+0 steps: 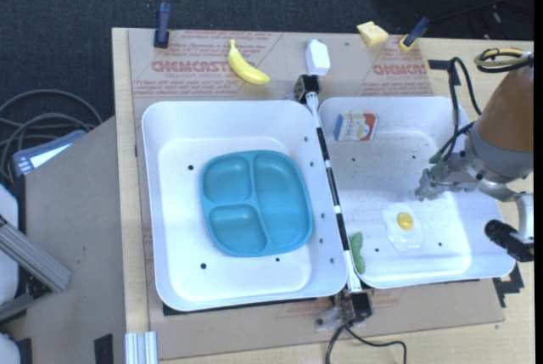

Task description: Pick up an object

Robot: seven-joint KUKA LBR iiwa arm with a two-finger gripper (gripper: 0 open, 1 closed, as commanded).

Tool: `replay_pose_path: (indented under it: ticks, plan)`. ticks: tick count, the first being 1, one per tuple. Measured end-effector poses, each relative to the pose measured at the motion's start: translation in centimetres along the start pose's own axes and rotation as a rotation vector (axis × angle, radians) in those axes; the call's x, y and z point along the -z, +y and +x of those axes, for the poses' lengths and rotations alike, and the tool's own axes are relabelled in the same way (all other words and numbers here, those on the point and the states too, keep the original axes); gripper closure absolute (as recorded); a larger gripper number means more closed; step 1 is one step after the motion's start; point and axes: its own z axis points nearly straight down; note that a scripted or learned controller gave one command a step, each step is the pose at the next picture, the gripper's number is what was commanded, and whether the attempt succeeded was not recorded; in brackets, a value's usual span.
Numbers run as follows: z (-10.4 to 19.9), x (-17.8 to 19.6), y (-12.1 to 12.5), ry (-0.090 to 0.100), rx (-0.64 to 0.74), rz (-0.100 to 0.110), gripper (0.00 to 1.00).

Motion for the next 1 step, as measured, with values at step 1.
replay_pose_path:
  ticks: [1]
  plan:
    - [0.01, -0.02, -0.02, 0.000, 0.000, 0.001, 0.00]
